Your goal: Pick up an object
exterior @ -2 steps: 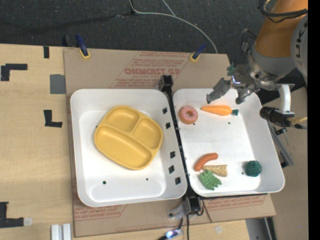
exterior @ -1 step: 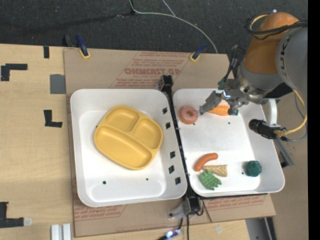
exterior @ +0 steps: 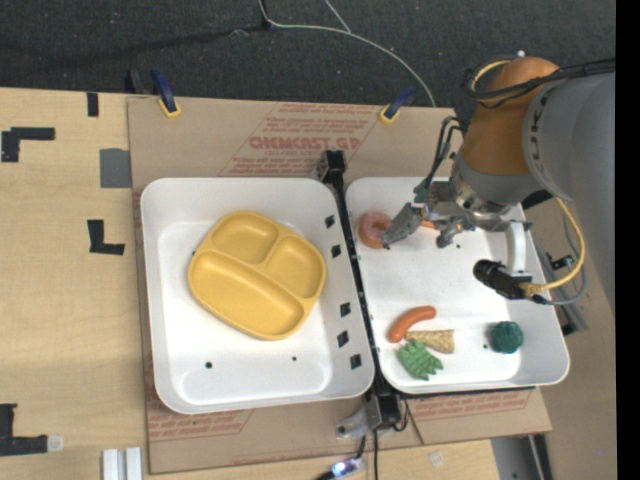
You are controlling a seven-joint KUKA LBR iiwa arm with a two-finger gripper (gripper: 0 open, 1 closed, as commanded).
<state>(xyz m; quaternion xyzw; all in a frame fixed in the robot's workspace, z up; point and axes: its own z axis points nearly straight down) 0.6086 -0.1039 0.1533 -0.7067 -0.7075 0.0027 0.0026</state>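
1 pink ring-shaped donut (exterior: 373, 229) lies beside the tool (exterior: 425, 230).

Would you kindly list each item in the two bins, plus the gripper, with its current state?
yellow divided plate: lying flat in the left bin, its compartments bare.
pink donut: on the right bin floor by the divider, not gripped.
gripper: fingers spread apart above the right bin, beside the donut.
red sausage: lying loose.
cracker wedge: lying flat.
green leaf: lying flat.
dark green ball: resting near the bin's right wall.
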